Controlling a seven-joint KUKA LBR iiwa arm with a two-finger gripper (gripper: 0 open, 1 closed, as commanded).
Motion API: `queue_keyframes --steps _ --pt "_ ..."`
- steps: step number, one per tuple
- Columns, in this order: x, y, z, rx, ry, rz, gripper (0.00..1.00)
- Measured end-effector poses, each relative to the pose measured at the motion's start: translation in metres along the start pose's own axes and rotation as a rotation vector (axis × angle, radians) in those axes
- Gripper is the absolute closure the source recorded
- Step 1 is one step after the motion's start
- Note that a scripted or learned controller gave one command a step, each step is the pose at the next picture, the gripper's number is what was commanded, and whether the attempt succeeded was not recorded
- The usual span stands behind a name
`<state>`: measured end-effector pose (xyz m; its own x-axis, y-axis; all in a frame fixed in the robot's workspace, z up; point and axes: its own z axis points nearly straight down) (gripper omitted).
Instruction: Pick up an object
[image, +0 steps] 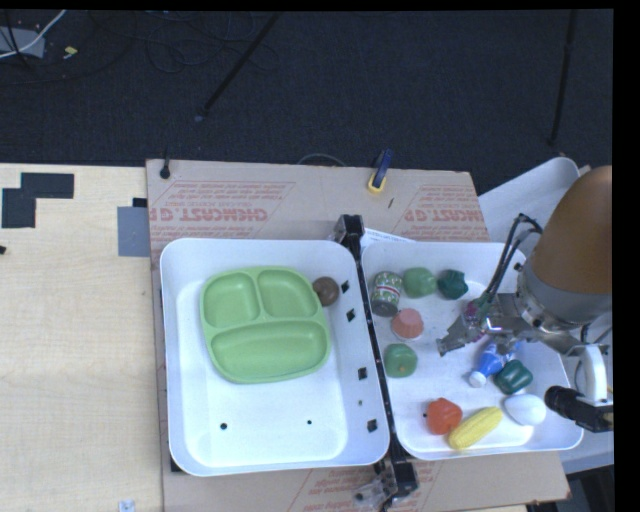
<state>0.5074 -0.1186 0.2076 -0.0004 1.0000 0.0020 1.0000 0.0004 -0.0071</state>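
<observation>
here, end effector (462, 335) above right bin (440, 440)

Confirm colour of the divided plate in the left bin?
Light green divided plate, clearest in the camera view.

single fixed camera, mounted above the bench, looking down at a slant. far edge of the bench sits toward the top of frame, with dark carpeted floor (300, 80) beyond it. distance is moderate: both shallow white plastic bins fit in full, left bin (190, 420) about centre, right bin (545, 440) pushed toward the right edge. brown cardboard sheet (260, 205) under the bins is visible nearly whole; light wooden benchtop (70, 380) fills the left side. grey and orange robot arm (585, 250) enters from the right, cropped by the frame. no second view, so no overlap.
</observation>
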Motion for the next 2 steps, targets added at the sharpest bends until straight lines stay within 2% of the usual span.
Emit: queue_keyframes --steps 2 --pt "0.006 0.0 0.118 -0.001 0.0 -0.001 0.0"
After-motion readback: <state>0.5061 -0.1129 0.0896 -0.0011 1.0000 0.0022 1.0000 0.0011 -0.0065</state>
